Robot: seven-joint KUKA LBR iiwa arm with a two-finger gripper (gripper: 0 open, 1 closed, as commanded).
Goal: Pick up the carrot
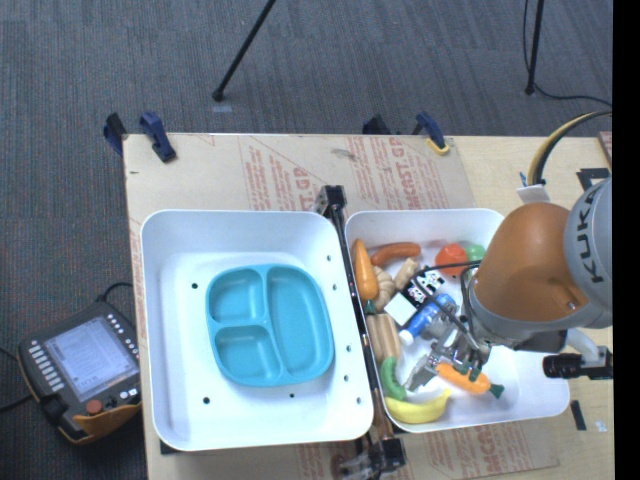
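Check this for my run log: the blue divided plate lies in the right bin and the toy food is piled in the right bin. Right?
Not quite. The camera view shows the blue divided plate in the left bin. The toy food is indeed piled in the right bin.

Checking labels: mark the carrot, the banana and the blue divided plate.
carrot [467, 377]: camera view, on its orange body by the gripper.
banana [420, 406]: camera view, middle of the yellow curve.
blue divided plate [268, 323]: camera view, on the ridge between compartments.

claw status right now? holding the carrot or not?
Claw: low in the right bin, right over the carrot; a grip on it cannot be told.
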